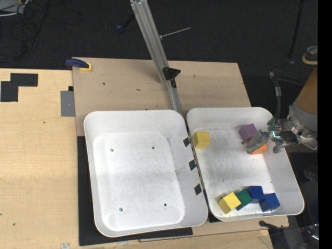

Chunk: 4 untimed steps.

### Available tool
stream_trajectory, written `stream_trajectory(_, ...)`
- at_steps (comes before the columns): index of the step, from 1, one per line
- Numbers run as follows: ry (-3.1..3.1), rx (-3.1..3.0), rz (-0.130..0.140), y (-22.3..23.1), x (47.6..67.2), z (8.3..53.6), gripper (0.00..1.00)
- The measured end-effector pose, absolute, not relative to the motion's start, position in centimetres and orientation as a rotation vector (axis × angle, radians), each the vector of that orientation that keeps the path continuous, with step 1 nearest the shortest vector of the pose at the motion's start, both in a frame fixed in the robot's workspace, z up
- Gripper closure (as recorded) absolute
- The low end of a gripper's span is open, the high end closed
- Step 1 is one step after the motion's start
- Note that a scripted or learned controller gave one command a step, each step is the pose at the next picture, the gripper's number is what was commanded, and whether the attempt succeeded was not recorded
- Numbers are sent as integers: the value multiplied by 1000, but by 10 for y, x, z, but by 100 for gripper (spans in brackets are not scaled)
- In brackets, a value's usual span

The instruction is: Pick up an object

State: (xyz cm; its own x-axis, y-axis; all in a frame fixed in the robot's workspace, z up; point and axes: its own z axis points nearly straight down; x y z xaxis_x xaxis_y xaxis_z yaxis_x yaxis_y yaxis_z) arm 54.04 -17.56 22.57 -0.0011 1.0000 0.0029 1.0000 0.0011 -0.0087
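White plastic bins sit side by side on the tabletop; the left bin carries no blocks and the right bin carries all of them; a yellow block lies near its left wall, a purple block and an orange block lie at its far right, and a cluster of yellow, green and blue blocks lies at the near edge; the end effector sits just beside the purple and orange blocks, low at the bin's right rim; I judge nothing is lifted yet, so the pick remains to do; whether the end effector is released or clenched I cannot tell, because it is small, partly cut off and blends with a grey piece on the orange block.
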Motion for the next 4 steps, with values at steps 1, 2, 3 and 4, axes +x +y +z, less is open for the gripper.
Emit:
stream_trajectory(1, -2217, -2221, 2, -176, 541, 228, 0)
stream_trajectory(2, -2215, -2217, 6, -175, 535, 183, 0)
stream_trajectory(3, -2214, -2217, 7, -178, 533, 119, 0)
stream_trajectory(4, -2217, -2223, 0, -177, 534, 92, 0)
